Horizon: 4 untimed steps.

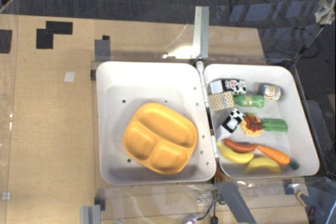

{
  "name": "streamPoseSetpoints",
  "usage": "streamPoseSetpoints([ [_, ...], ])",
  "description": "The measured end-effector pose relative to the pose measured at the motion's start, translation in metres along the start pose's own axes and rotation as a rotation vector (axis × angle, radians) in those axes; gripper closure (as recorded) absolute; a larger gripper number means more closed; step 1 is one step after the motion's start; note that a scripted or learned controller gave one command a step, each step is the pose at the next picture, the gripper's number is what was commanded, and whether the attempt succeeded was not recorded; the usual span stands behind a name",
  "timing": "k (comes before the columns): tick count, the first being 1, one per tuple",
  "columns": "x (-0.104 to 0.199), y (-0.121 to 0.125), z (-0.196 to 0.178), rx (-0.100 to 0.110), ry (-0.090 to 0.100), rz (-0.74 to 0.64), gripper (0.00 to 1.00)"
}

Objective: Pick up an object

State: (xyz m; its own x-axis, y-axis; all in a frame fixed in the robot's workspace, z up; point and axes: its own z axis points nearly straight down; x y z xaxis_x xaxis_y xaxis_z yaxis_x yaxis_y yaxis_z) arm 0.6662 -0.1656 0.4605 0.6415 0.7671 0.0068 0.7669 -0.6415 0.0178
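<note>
- Two shallow white bins sit side by side on the bench, the left bin [107,113] touching the right bin [303,118] along a shared middle edge
- In the left bin lies a yellow divided tray [159,137], turned at a slant and sitting towards the near right part of the bin
- The objects to pick are all in the right bin, crowded into its left and near parts
- Along the far side are a black-and-white patterned carton [233,85], a small can [271,92] lying on its side, and a green bottle [248,100] lying just in front of them
- A tan patterned box [220,100] lies beside the bottle, against the bin's left wall
- In the middle is a small black-and-white checked piece [232,120], next to an orange-red toy [252,125] that touches a green piece [274,125]
- Nearest the front, a red sausage-like piece [239,145] lies on a yellow banana [232,155], with a carrot [273,154] and a second yellow piece [262,165] just beside them
- The gripper's state, how far open and whether it has hold of anything, cannot be told from this view
</note>
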Motion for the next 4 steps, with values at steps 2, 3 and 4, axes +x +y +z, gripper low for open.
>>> streamPoseSetpoints([
  [2,-0.052,-0.036,0.309,0.018,-0.005,-0.163,1.00],
  [3,-0.072,-0.043,0.147,0.011,-0.003,-0.127,1.00],
  [4,-0.061,-0.030,0.023,0.012,-0.005,0.205,1.00],
])
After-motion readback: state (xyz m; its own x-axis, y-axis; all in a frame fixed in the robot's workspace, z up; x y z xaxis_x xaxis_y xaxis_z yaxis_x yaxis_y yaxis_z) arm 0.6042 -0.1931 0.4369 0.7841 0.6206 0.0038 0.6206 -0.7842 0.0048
